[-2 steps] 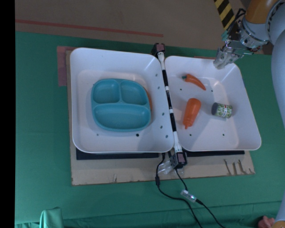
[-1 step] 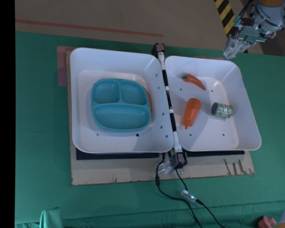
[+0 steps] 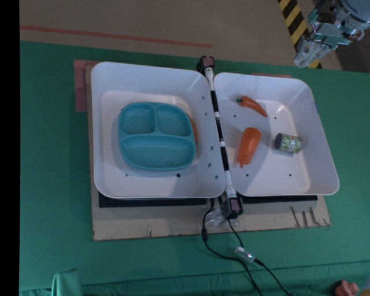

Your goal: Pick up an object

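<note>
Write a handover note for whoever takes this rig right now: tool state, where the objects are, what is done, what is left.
Tool: raised past the right bin's far corner, holding nothing visible.
Right bin: orange plastic carrot, orange plastic bottle, small green-labelled can, lying apart.
Left bin: teal divided plastic plate.
Done: nothing picked.
Left: descend, grasp one object, lift.

near white bin (image 3: 324, 173): just below-left of the claw (image 3: 304, 56) | far white bin (image 3: 104, 173): well left of claw | striped rod (image 3: 217, 124): between the bins | hazard tape (image 3: 292, 14): just above-left of claw | black cable (image 3: 219, 248): far below claw | green cloth (image 3: 52, 173): farthest left
</note>
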You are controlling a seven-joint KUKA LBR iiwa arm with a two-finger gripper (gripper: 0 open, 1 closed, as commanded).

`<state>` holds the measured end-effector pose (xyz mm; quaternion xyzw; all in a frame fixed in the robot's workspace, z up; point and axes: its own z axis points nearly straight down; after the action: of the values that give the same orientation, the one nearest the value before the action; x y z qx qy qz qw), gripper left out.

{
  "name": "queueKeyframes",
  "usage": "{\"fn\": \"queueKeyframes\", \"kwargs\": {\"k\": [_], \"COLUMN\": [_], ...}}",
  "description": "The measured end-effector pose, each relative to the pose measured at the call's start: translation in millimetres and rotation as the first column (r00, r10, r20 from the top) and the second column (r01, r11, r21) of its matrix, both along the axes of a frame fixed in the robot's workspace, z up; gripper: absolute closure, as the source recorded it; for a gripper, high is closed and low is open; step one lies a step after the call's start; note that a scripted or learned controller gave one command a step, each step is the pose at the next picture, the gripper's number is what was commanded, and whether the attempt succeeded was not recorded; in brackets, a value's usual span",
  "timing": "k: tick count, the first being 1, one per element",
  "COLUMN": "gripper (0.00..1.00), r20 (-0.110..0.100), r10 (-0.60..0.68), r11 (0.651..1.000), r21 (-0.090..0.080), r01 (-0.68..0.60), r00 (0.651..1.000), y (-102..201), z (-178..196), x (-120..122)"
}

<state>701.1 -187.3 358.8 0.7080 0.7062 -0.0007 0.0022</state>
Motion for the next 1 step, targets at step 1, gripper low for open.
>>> {"fn": "queueKeyframes", "kwargs": {"k": [1], "gripper": [1.0], "r20": [0.0], "r10": [0.0], "r11": [1.0], "r21": [0.0], "r01": [0.0], "r00": [1.0], "y": [0.1], "z": [25.8], "x": [-0.1]}}
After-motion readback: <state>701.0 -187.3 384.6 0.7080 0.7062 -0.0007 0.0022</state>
